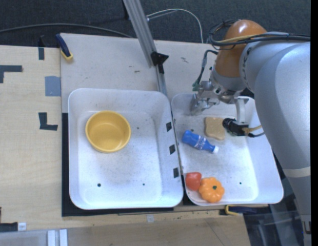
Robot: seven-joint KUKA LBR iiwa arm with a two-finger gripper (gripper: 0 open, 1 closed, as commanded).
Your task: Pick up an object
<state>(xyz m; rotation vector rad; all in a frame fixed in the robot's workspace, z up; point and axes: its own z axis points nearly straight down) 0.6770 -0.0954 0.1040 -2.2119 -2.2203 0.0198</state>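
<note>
We've got the tool low at the right bin's far edge, can't tell its grip, probably lining up the bread.

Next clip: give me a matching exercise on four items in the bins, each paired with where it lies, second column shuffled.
Things:
1. yellow bowl
2. blue bottle
3. orange pumpkin
4. slice of bread

Places:
A. near corner of the right bin, beside a red tomato
B. left bin, alone
C. far part of the right bin, just below the pincer
D. middle of the right bin, lying on its side

Pairs: 1-B, 2-D, 3-A, 4-C
</note>
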